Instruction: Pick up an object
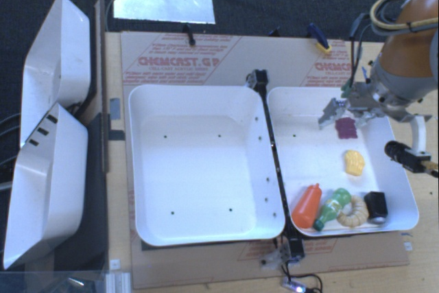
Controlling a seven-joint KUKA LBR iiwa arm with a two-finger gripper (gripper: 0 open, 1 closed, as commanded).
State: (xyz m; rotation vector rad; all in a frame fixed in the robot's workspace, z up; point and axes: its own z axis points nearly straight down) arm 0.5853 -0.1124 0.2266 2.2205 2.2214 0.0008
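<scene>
My gripper (347,117) hangs over the far part of the right bin (306,147), open, its fingers (328,113) spread wide. A small purple block (347,129) lies on the bin floor just below and between the fingertips, and nothing grips it. Closer to the front lie a yellow lumpy piece (354,162), an orange bottle (307,205), a green bottle (333,209), a beige ring (355,214) and a black block (376,204). The arm's orange band (411,24) rises at the right.
The left bin (199,89) sits beside the right one, split from it by a dark divider rail (271,147). Two spare white bins (51,141) lean at the far left. A black fitting (406,154) juts over the right bin's rim.
</scene>
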